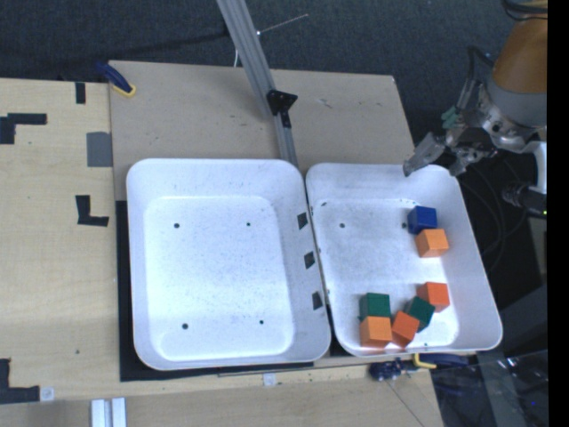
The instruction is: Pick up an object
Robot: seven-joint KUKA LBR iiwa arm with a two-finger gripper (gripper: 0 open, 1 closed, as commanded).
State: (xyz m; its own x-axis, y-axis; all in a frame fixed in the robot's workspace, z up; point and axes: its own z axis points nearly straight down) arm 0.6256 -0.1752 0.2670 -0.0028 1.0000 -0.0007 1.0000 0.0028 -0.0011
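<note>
Grey metal makes up the gripper (425, 160), and it hangs over the top right corner of the right bin (356, 185). Nothing is between its fingers, but I cannot tell if they are apart or closed. The arm (520, 60) behind it is grey with an orange band.

Below the gripper, inside the right bin, a blue block (424, 217) sits touching an orange block (432, 242). They are near the gripper but not touching it.

Lower down, more blocks bunch together near the bottom edge. There is a green block (375, 305) with an orange block (376, 329) just under it. Beside them are another orange block (404, 326), a second green block (420, 311) and one more orange block (435, 294).

The left bin (142, 194) sits right beside the right one.
</note>
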